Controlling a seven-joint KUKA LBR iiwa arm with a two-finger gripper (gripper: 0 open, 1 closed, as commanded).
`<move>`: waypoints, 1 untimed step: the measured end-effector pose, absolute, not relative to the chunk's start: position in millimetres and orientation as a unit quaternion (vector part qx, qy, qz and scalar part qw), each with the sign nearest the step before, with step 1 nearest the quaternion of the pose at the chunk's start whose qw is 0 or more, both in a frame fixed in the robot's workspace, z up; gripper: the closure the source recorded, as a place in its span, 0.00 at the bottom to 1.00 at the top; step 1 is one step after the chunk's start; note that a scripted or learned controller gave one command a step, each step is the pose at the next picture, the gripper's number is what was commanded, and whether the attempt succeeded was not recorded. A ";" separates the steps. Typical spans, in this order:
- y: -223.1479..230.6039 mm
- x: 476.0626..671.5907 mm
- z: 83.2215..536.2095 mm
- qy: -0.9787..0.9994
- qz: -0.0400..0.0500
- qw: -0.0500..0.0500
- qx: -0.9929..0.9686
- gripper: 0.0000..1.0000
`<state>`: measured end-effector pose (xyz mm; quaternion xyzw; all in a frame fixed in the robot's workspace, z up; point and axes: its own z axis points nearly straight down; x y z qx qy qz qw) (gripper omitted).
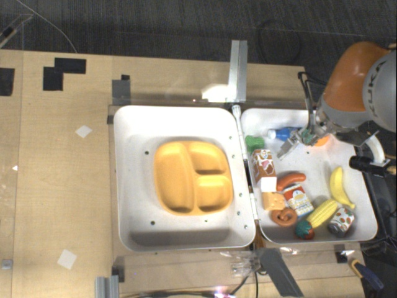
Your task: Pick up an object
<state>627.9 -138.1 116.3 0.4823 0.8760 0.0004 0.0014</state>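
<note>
Pale wooden bench (56, 185), dark carpet (155, 17) behind, two white bins (124, 166); tool (296, 139) state unclear.

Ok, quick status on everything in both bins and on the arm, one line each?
Yellow divided tray: flat in left bin.
Gripper: low over right bin, near blue bottle.
Blue bottle: lying on its side.
Banana: lying loose.
Corn cob: lying loose.
Hot dog: lying loose.
Carton: lying flat.
</note>
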 end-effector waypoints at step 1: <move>-140.5 649.3 87.2 0.794 -0.010 -0.017 0.607 0.00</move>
